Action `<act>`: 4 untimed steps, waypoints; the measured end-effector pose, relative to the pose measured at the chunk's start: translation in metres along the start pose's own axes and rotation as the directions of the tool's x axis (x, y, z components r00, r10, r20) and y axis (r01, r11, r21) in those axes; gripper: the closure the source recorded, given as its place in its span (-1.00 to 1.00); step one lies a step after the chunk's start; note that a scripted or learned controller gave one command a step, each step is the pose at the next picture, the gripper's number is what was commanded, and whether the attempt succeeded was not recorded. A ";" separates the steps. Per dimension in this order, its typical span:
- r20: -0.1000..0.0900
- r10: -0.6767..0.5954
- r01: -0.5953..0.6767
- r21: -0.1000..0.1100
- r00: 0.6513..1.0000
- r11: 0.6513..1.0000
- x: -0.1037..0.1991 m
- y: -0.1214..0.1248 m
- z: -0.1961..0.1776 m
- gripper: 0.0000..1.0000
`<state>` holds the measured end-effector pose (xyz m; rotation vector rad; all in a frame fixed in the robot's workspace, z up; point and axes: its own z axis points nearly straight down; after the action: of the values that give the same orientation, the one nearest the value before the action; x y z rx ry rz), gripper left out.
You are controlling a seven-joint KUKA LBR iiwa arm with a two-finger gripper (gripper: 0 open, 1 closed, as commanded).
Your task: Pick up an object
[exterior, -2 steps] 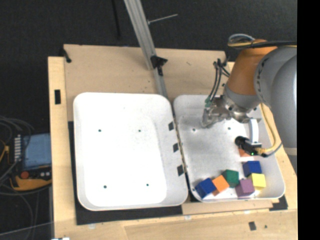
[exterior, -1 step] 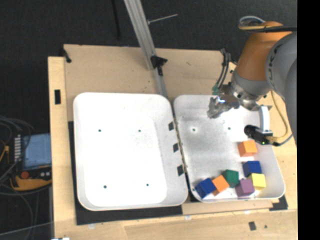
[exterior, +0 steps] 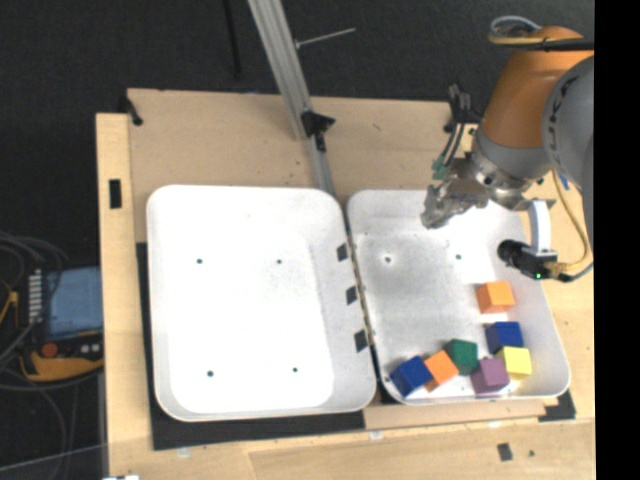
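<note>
My gripper [exterior: 436, 215] hangs over the far part of the right bin [exterior: 420, 268], with no object near it. Coloured blocks lie along the bin's near and right sides: an orange block [exterior: 495, 296], a blue block [exterior: 505, 335], a yellow block [exterior: 517, 360], a purple block [exterior: 490, 374], a green block [exterior: 463, 354], a second orange block [exterior: 440, 367] and a second blue block [exterior: 410, 375]. All of them sit well below the gripper in the view.
The left bin [exterior: 245, 298] stands beside the right one, with black clips along the seam between them. A slanted metal pole [exterior: 290, 78] rises behind the bins. Cables and a blue box [exterior: 70, 303] lie off the bench at the left.
</note>
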<state>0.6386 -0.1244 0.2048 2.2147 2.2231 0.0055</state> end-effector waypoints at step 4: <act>-0.003 -0.005 0.005 0.004 1.000 1.000 0.205 -0.034 -0.019 1.00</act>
<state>0.6032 0.0800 0.2233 2.2125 2.2321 0.0038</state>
